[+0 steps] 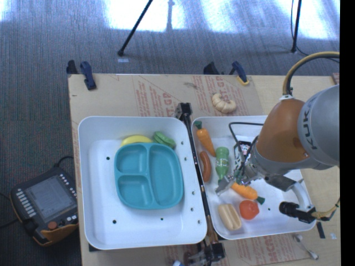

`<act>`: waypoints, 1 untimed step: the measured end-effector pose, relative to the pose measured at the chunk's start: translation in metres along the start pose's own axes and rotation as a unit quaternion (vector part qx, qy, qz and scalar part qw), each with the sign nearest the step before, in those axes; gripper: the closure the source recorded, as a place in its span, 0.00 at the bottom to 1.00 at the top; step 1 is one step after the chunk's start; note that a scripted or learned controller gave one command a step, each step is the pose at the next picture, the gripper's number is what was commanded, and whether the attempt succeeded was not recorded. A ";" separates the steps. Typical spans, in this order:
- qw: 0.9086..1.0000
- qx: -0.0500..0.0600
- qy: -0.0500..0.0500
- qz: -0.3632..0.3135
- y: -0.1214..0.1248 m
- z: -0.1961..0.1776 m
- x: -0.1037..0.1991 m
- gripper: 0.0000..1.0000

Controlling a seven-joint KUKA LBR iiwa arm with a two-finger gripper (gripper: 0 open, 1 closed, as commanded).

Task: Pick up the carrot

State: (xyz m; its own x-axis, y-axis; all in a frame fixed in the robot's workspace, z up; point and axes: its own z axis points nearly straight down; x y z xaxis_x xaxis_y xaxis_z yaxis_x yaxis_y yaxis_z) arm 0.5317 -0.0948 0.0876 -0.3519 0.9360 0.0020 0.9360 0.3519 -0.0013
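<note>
Plywood counter (166,90) carries two white bins. Tool (239,177) sits low in the right bin (277,226), against a carrot (244,190). Finger state: cannot tell

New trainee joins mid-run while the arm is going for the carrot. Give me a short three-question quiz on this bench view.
1. True or false: the teal plate lies in the right-hand bin.
2. How many carrots lie in the right bin? A one, B two, C three.
3. Fill in: the lower carrot, right beside the claw, has a red ____ just below it in the view.

Key: 1 false, the teal plate lies in the left bin. 2 B. 3 tomato.
</note>
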 end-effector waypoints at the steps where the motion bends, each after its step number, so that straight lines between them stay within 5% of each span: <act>1: 1.000 0.001 0.001 -0.024 -0.031 0.000 0.017 0.00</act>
State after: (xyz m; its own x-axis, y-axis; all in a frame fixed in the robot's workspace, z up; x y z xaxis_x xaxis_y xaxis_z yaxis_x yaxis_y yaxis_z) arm 0.4966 -0.0900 0.0873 -0.3959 0.9183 0.0032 0.9183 0.3959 -0.0025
